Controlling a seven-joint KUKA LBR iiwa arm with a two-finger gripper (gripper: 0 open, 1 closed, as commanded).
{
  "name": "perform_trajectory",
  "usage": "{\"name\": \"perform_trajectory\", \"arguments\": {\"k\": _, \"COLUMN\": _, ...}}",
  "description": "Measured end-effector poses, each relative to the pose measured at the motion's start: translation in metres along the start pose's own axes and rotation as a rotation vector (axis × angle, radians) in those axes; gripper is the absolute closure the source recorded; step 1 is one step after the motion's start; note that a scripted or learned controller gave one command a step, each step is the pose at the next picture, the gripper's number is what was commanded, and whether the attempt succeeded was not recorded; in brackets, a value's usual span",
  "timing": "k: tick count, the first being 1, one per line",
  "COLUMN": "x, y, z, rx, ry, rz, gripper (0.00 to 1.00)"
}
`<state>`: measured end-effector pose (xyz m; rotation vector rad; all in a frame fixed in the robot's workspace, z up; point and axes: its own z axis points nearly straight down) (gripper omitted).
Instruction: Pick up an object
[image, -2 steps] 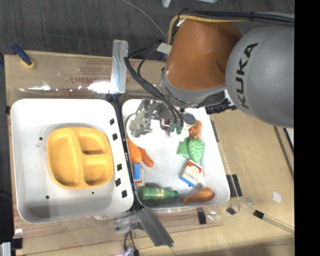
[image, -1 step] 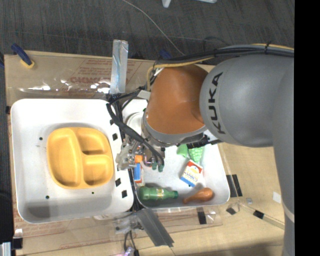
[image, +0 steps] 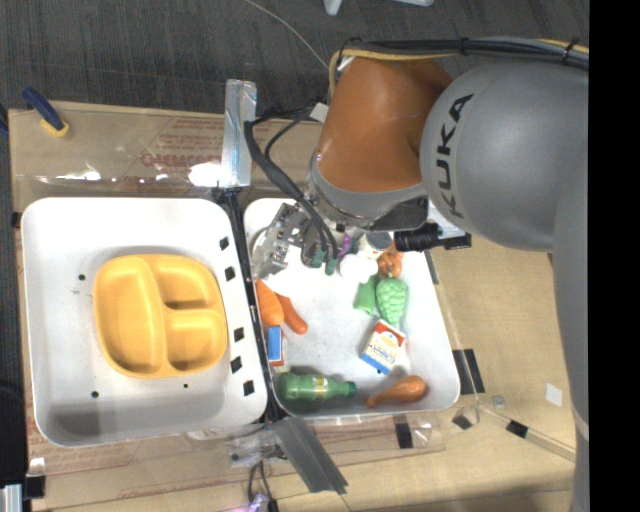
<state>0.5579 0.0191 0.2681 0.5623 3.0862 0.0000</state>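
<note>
Now, what we see:
Arm (image: 480, 130): reaches in from the right, over the right bin (image: 440, 330).
Gripper (image: 285, 240): low at that bin's upper left corner; we cannot tell its state.
Right bin contents: carrot (image: 280, 308), green grapes (image: 385, 298), small carton (image: 384, 347), green bottle (image: 315, 386), brown drumstick (image: 400, 390).
Left bin (image: 50, 300): we see a yellow divided tray (image: 160, 312) inside.
</note>
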Motion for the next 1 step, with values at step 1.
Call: {"name": "perform_trajectory", "arguments": {"k": 1, "x": -0.0487, "y": 0.0316, "z": 0.0110, "rx": 0.000, "ry": 0.002, "rz": -0.165, "gripper": 1.00}}
